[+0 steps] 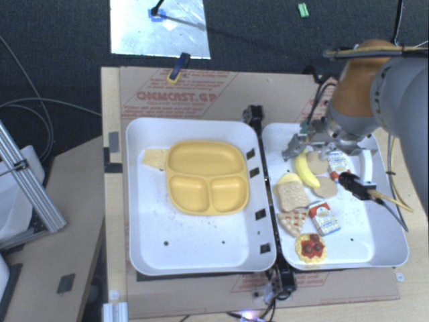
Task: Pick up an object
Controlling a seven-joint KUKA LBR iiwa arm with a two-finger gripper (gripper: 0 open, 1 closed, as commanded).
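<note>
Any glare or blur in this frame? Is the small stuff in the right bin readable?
Camera view: soft overall, no motion smear; the shiny silver sheet on the dark floor glares with bright patches. The yellow divided plastic tray is evenly lit and shows clear ridges. In the right white bin, the yellow toy banana reads clearly; the small red-and-white carton's print is too coarse to read. The gripper is shaded under the arm.

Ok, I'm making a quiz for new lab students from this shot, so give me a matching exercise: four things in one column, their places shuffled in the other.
Things:
1. yellow divided plate
2. banana
3. blue-and-yellow tool
4. pizza slice

Places:
A. on the cardboard behind the bins
B. right bin, just below the gripper
C. left bin
D. right bin, near the divider, in front of the bread slice

Pairs: 1-C, 2-B, 3-A, 4-D
</note>
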